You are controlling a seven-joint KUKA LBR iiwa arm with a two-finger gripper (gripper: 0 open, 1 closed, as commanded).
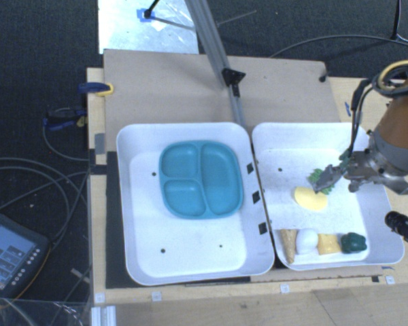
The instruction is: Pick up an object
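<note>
One yellow piece point(310, 199) lies flat mid-floor in the right bin point(285, 145), its long axis running left-right, point to the right. Just far-right of it sits a green piece point(317, 176), touching the gripper point(328, 180), which hangs at the yellow piece's far edge. Fingers' spread: cannot tell.

There are two white bins: the left bin point(190, 263) in the middle of the frame and the right bin point(285, 141) at the right. One blue divided plate point(200, 179), with three compartments, lies in the left bin. The right bin has six small objects: one green object point(319, 176), one yellow piece point(310, 199), one cone point(287, 243), one white ball point(307, 240), one yellow block point(328, 244) and one dark green object point(353, 242).
</note>
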